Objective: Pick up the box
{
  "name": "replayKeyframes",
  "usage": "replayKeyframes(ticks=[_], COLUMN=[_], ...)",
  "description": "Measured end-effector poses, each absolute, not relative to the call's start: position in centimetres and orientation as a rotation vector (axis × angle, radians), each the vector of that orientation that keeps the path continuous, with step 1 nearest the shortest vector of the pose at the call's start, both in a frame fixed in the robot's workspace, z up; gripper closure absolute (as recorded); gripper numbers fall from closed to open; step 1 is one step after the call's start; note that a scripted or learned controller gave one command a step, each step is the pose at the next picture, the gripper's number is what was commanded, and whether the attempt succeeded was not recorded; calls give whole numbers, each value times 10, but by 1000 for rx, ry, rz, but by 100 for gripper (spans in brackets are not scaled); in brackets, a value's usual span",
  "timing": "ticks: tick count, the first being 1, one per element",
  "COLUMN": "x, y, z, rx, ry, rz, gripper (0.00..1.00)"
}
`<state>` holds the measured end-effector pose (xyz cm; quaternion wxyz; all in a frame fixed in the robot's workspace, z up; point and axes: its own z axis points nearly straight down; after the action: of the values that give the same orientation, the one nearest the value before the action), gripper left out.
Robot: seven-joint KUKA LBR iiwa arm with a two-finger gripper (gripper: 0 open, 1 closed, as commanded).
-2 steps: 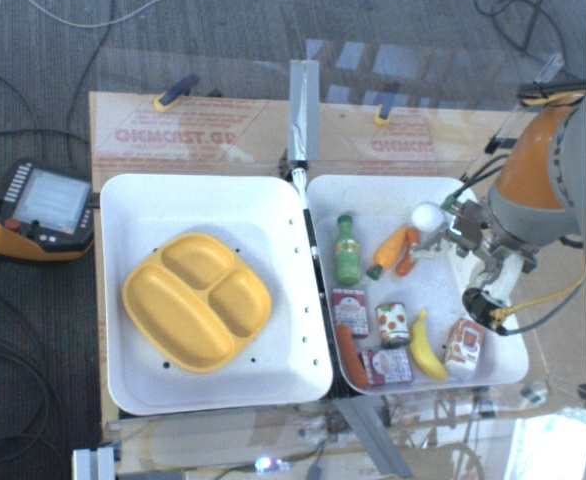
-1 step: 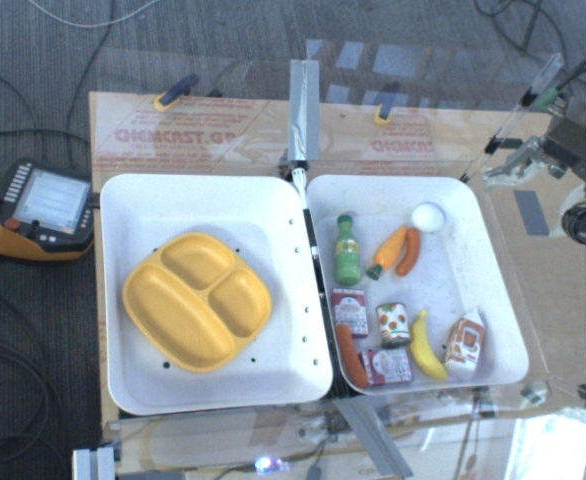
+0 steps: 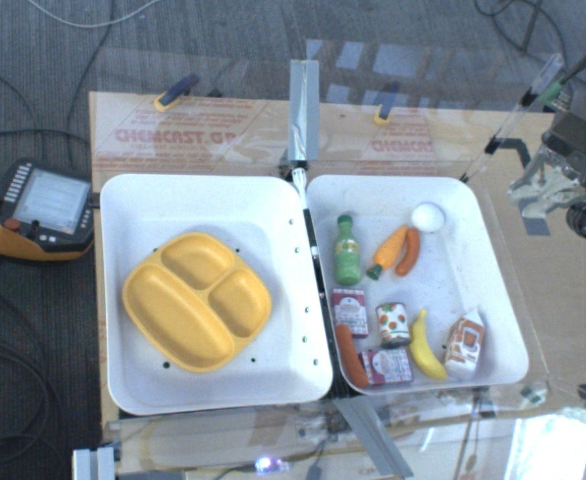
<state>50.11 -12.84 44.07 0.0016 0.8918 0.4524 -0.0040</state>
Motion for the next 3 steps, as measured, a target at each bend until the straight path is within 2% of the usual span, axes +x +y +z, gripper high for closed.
replayKeyframes(ticks=[1, 2, 3], x=[589, 589, 530], y=[-191, -190, -175], z=[433, 433, 226], rx=[2998, 2998, 3083], ry=[932, 933, 622], rz=[-8, -8, -10], gripper=[100, 0, 0])
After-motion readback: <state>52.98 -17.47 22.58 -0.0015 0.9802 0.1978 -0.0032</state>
